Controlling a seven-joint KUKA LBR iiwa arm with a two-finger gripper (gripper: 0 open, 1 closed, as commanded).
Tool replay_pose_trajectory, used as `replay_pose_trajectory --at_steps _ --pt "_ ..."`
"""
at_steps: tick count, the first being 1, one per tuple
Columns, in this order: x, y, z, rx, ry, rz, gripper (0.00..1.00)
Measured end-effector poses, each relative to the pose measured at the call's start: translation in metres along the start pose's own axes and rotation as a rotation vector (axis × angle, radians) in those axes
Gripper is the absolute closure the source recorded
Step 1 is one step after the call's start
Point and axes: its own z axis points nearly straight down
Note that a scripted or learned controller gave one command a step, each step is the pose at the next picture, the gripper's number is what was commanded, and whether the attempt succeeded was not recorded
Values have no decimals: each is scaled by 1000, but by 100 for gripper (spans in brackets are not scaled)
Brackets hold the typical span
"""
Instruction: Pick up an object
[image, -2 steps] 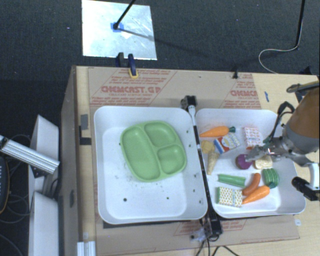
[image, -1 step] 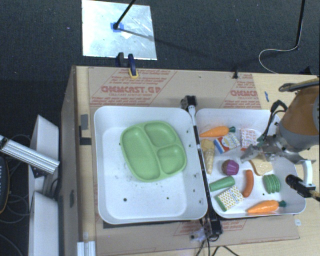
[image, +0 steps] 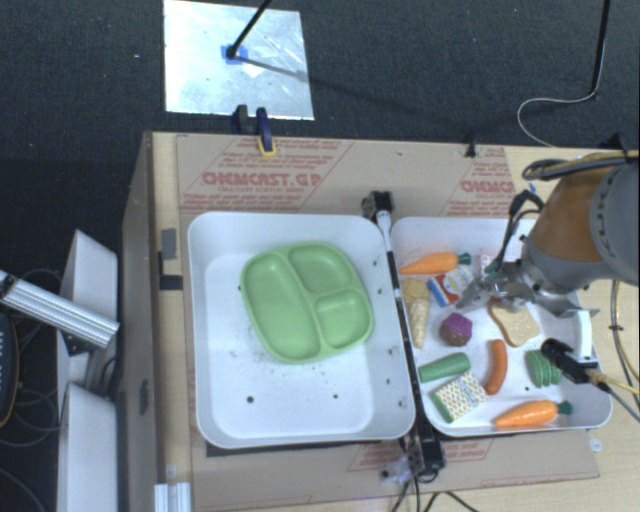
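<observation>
The bench (image: 330, 165) carries two white bins side by side. The left bin (image: 225, 400) holds a green divided plate (image: 305, 300) at its centre, tilted a little clockwise. The right bin (image: 590, 405) holds the toy food.

The grey arm (image: 580, 235) reaches in from three o'clock, its orange band above the wrist, and its gripper (image: 487, 290) hangs over the upper middle of the right bin. Whether its tips are apart or together cannot be told at this size.

At twelve o'clock in the right bin lies a carrot (image: 430, 264); a second carrot (image: 525, 413) lies at six o'clock. A pale corn cob (image: 417, 310) lies at nine o'clock along the bin's left wall. A slice of bread (image: 515, 323) sits near the centre, just below the gripper. A green cucumber (image: 443, 366) lies at seven o'clock, with a checked yellow block (image: 459, 396) just beside it. An orange sausage (image: 496, 366) stands at six o'clock of the bread, and a purple ball (image: 457, 327) lies at nine o'clock of the bread.
</observation>
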Motion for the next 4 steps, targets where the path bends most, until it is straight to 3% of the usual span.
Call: replay_pose_trajectory --at_steps 1,2,3,4 --pt "-2 1 -12 -6 -4 0 100" --pt "-2 1 -12 -5 -4 -1 0" --pt "-1 37 -1 2 2 -1 0" --pt "10 74 8 70 8 -3 0"
